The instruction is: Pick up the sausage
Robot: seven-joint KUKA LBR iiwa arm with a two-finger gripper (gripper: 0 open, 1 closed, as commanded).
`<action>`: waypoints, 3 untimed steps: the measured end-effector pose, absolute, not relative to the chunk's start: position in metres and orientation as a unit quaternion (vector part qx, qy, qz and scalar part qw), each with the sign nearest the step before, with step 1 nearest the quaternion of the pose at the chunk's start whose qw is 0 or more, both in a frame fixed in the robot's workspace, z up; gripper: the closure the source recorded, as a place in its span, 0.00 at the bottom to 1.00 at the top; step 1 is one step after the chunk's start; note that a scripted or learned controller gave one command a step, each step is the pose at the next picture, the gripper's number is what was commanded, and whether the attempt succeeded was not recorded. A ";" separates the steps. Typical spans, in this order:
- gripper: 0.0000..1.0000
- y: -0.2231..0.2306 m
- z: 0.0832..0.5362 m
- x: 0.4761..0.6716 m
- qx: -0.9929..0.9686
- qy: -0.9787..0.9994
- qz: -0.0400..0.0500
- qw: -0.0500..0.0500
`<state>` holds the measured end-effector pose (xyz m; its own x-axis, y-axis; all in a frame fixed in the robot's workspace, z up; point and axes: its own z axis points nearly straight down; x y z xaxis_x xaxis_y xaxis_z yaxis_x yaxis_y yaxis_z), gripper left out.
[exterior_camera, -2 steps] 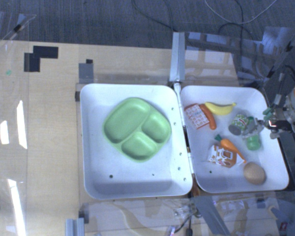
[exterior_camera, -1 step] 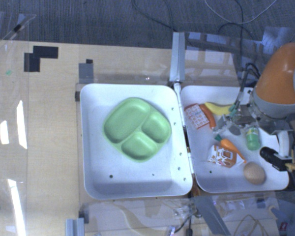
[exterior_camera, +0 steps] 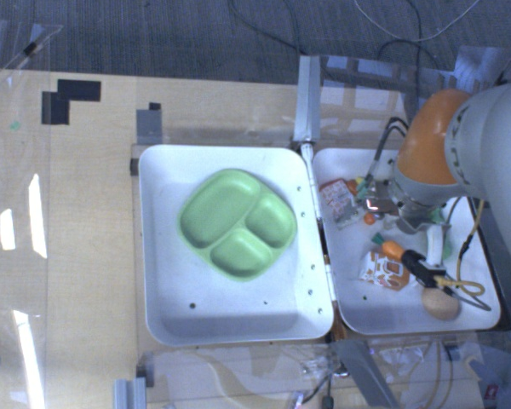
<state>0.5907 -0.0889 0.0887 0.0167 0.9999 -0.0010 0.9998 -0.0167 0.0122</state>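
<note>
Not much done yet imo: the arm (exterior_camera: 460, 143) hangs low over the right bin (exterior_camera: 349, 313), can't tell the gripper's state, and nothing I can confidently call the sausage stands out in the clutter, so the whole grab is left.

One fixed camera, high above the bench, looking down at a slant.

It faces toward twelve o'clock, where dark floor and cables lie beyond the bench (exterior_camera: 68, 228). The left bin (exterior_camera: 162, 305) sits at centre, the right bin (exterior_camera: 383, 318) toward three o'clock, where the arm (exterior_camera: 477, 143) enters. Both bins appear whole, from middling height.
</note>
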 end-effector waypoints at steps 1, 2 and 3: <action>0.00 -0.118 0.087 0.651 0.697 0.717 0.002 0.003; 0.00 -0.179 0.085 0.667 0.724 0.690 0.001 -0.003; 0.00 -0.191 0.087 0.635 0.660 0.751 0.002 0.003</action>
<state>0.6349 -0.1908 0.0868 -0.1277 0.9918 -0.0021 0.9918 0.1277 0.0070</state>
